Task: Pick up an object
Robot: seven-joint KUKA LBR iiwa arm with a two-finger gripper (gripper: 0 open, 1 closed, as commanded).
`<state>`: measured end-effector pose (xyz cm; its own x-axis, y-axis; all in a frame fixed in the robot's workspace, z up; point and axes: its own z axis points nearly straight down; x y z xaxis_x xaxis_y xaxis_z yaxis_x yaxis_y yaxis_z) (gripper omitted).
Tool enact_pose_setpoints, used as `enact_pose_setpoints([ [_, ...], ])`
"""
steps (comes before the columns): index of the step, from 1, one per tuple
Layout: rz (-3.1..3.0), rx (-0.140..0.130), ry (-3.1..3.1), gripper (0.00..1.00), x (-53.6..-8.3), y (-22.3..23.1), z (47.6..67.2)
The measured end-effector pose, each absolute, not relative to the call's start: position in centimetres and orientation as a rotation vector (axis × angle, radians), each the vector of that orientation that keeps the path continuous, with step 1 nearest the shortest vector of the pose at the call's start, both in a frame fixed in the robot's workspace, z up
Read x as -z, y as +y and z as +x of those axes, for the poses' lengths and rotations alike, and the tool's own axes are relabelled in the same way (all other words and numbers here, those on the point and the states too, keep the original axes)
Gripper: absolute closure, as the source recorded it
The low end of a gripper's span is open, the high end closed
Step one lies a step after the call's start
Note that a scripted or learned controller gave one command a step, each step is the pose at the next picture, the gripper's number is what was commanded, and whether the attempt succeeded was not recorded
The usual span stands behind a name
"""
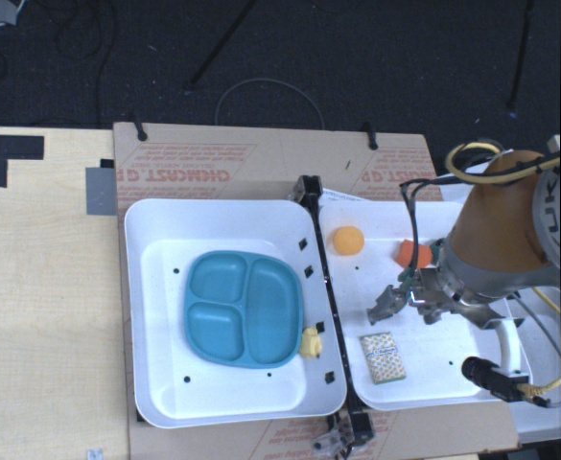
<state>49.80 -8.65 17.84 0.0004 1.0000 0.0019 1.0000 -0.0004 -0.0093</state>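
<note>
Hovering over right bin, pre-grasp, nothing held.
Jaws look apart, empty, above bin floor; patterned packet lies just below, orange ball farther up. Next: descend onto packet, close.

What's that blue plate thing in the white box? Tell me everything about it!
The blue plate is a smooth tray, plastic by its look, with rounded corners. Raised ridges split it into three compartments: one long one on the right and two smaller ones on the left. It lies flat on the floor of the left white bin, turned a little askew. A small yellow object sits right by its lower right corner.
</note>
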Motion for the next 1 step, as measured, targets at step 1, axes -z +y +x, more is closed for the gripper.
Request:
enact_pose_setpoints([
  [1,-2.217,-0.008,-2.215,0.0,-12.93,-9.27,50.21],
])
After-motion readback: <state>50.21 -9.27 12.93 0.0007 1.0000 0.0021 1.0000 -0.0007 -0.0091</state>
